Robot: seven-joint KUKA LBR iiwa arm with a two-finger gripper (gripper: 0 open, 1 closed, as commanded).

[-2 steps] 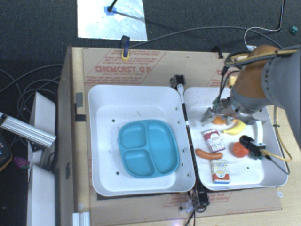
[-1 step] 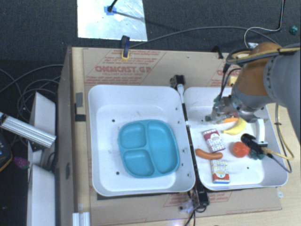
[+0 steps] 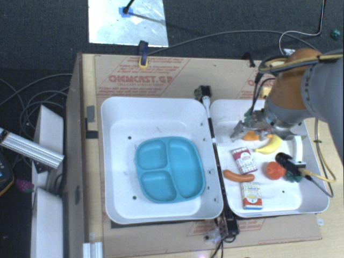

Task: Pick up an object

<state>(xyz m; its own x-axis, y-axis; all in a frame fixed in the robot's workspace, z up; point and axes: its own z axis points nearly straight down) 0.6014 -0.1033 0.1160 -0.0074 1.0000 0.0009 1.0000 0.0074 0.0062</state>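
– Gripper [image 3: 248,129] state?
– Can't tell open or closed, too small from this angle. It's down in the right shallow white bin [image 3: 301,203], just left of the yellow plastic banana [image 3: 270,144], right over a small orange rounded piece [image 3: 251,137]. Nothing visibly held.
– So, target?
– My guess is the orange piece. It seems to touch the banana's left end, directly under the gripper. Could be the banana too. They're crowded, so a grab may nudge both.
– Rest of the clutter?
– All placed off the banana: red-and-white small carton [image 3: 243,160] just below-left, red round tomato-like toy [image 3: 274,170] just below, orange-red toy sausage [image 3: 238,175] further below-left, second small carton in red, yellow and white [image 3: 251,195] lowest. Loose scatter, probably dumped in so picks vary. Light blue three-compartment plastic plate [image 3: 169,168] well left of the banana, flat in the left white bin [image 3: 115,144], alone there, likely one more candidate.
– Any text?
– Red print on the brown cardboard sheet [image 3: 177,71] up-left of the banana reads roughly "CHEMCAST GP". Carton labels too small to read.
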